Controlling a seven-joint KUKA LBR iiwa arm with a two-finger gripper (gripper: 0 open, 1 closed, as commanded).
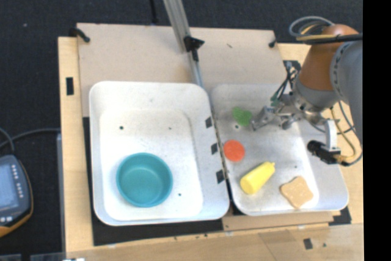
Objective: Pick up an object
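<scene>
Camera view from above the bench, looking down at a slant on two shallow white bins set side by side; the left bin (110,107) holds a teal bowl (144,178) near its front, and the right bin (333,189) holds four small things; a green object (242,115) lies toward the back, an orange disc (234,150) sits near the bin's left wall, a yellow bottle-shaped piece (256,177) lies on its side toward the front, and a tan bread-like slice (297,192) rests just to its right, apart from it; the grey arm with its orange band reaches in from the right, and its gripper (264,118) hangs low over the back of the right bin, just beside the green object; whether the claw is parted or clenched cannot be told from this angle, and nothing can be made out in it; judging by the placement, the step in hand is the approach, with the green object the likeliest target; the next move would call for centring the claw over that object, lowering to the bin floor, closing, then lifting straight up; the object looks small and rounded, so it may slip aside.
</scene>
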